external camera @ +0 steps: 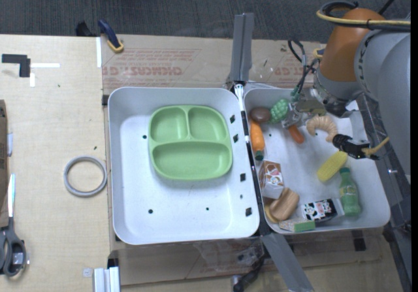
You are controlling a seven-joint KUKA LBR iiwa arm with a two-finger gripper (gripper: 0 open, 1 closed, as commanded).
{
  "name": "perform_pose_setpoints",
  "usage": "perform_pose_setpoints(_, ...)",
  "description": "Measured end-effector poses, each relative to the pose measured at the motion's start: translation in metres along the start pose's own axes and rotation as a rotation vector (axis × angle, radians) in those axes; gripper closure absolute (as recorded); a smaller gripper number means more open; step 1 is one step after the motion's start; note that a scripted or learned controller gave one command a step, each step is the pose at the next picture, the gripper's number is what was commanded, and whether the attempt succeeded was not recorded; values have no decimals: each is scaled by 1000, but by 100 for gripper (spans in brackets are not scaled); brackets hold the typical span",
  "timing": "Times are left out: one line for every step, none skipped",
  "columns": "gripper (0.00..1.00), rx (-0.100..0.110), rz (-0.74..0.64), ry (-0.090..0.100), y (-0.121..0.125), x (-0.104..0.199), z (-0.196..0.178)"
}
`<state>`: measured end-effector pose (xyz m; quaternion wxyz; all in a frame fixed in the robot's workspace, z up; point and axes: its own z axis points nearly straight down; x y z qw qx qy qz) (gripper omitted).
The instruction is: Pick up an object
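Observation:
My gripper (301,112) is low in the back of the right bin (373,213), under the orange band of the arm (346,49). It sits right beside a green bunch of grapes (279,110) on its left and a tan curled croissant (322,125) on its right. A small orange-red piece (297,134) lies just in front of it. I cannot see anything held between its tips.
The right bin also holds a brown ball (260,114), a carrot (257,136), a snack packet (271,177), a hot dog bun (284,204), a yellow corn cob (332,166), a green bottle (349,192) and a small carton (319,210). A green divided plate (191,141) lies in the left bin (130,219). A tape ring (85,176) rests on the bench.

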<state>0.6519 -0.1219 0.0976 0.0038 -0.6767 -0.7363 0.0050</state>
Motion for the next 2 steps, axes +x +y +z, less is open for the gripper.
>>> perform_pose_setpoints(100, -11, -30, 1, -43, 19, 7)
perform_pose_setpoints(100, -8, 205, 1, 1, 82, -91)
